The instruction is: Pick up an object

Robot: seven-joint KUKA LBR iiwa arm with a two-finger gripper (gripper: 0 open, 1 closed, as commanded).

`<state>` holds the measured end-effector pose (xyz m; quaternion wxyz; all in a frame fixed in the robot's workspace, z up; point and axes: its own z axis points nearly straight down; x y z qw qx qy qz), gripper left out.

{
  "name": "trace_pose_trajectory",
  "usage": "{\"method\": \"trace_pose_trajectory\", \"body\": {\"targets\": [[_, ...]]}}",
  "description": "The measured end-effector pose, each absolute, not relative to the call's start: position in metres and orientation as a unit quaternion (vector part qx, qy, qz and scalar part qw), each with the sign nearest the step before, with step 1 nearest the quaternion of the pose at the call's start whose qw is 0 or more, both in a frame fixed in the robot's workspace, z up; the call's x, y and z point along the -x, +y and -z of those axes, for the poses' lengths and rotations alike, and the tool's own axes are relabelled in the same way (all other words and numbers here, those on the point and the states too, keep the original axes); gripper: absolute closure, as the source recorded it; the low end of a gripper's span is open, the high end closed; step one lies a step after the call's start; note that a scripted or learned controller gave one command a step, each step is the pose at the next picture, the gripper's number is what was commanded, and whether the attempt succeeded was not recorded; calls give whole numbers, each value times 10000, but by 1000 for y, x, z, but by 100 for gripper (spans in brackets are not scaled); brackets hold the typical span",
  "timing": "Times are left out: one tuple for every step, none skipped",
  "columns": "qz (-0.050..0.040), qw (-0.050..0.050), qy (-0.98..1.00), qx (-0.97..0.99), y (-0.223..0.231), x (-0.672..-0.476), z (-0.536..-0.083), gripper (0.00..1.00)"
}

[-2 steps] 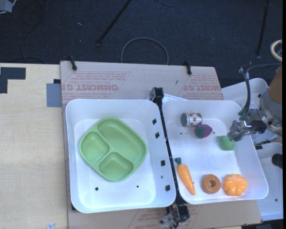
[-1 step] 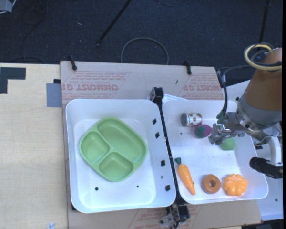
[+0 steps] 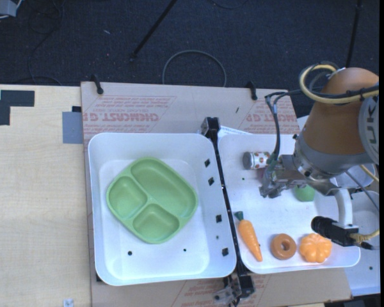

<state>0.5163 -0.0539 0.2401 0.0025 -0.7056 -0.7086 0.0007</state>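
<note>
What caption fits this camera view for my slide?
Gripper low in right bin near carrot, donut; green tray in left bin.

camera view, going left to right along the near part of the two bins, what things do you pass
green divided plate → carrot → brown donut → small orange pumpkin

A light wooden surface [image 3: 32, 197] carries a brown cardboard sheet with red printed letters [image 3: 141, 109]. On this sheet stand two shallow white plastic bins: the left bin [image 3: 105, 261] and the right bin [image 3: 262, 261], touching side by side. Behind lies a dark carpet floor [image 3: 83, 31] with black cables [image 3: 193, 55].
</note>
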Motion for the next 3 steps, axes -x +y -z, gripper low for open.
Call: {"method": "trace_pose_trajectory", "body": {"targets": [[-14, 25, -7083, 7059, -3, -526, -228, 100], [-9, 22, -7087, 7055, 41, -524, -229, 100], [-12, 20, -7087, 7055, 94, -518, -231, 100]]}}
